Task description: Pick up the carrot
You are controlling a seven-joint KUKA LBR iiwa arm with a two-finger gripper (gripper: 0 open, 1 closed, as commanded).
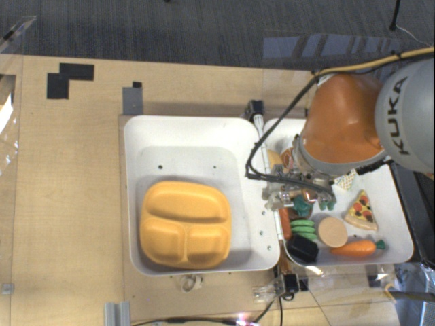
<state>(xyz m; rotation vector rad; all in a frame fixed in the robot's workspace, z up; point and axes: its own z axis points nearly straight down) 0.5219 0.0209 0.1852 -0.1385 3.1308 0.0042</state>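
The carrot (353, 248) is orange with a green top at its right end. It lies flat near the front right corner of the right bin (401, 240). My gripper (297, 199) hangs under the orange wrist band over the left part of that bin. It is up and to the left of the carrot, apart from it, with a round tan disc (333, 231) lying between them. Nothing shows between the gripper and the carrot touching.
A yellow divided tray (185, 223) lies in the left bin (136, 155). Near the gripper are a green ribbed item (304, 227), a black object (303, 248) and a red-orange piece (285, 223). A pizza slice (360, 210) lies behind the carrot. Cables run across the bins' divider.
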